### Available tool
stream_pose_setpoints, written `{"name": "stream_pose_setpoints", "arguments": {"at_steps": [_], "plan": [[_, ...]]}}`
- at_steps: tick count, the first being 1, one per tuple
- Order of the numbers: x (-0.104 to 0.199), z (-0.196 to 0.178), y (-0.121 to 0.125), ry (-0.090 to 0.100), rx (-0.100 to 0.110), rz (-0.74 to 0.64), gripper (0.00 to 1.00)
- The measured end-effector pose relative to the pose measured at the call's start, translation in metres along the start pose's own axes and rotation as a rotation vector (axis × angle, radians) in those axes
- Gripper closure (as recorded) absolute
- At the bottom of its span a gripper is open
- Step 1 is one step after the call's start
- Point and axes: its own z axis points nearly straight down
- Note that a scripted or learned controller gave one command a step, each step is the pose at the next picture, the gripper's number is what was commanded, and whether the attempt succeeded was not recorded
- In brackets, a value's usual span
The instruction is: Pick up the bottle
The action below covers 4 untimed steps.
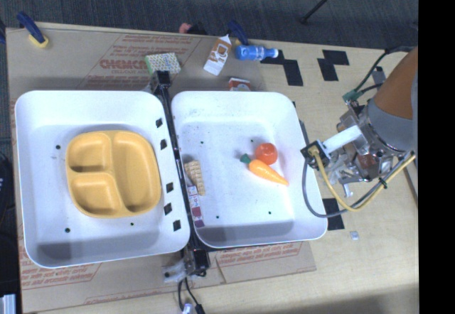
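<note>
1. The bottle (254,53) is small and blue with a light cap end. It lies on its side.
2. It sits on the bench behind the right bin (284,231).
3. The gripper (355,167) waits right of that bin; open or closed, I cannot tell.

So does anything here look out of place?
Yes. The blue bottle lies on its side on the bench behind the right bin, outside both bins, beside a small carton. The gripper sits off to the right of that bin.

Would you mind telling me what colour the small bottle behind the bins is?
Blue, the small plastic bottle, best seen in the camera view.
</note>
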Motion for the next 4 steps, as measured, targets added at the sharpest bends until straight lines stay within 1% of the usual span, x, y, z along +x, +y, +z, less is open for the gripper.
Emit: {"name": "stream_pose_setpoints", "arguments": {"at_steps": [2, 3, 4], "plan": [[-0.0002, 0.0216, -0.0006, -0.003, 0.002, 0.001, 1.0], [-0.0001, 0.0148, 0.0001, 0.0, 0.0, 0.001, 1.0], [-0.0001, 0.0168, -0.0003, -0.002, 0.002, 0.001, 1.0]]}}
